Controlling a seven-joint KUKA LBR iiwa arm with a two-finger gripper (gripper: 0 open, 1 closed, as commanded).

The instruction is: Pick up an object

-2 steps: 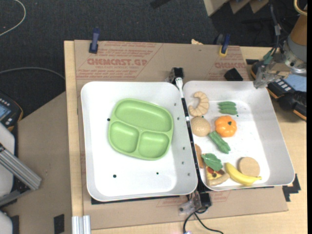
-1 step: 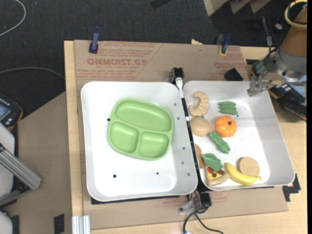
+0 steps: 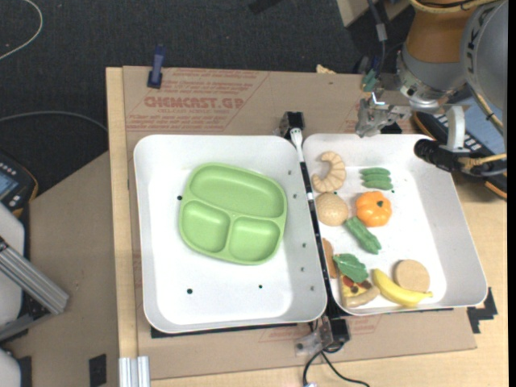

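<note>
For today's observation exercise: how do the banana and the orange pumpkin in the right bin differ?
The banana is yellow, long and curved; the pumpkin is orange, round and squat. The banana lies near the bin's front edge, touching a tan round piece; the pumpkin sits nearer the middle, below a green pod. Both are toy foods in the right bin.

A green divided plate (image 3: 232,214) lies in the left white bin (image 3: 153,216).
</note>
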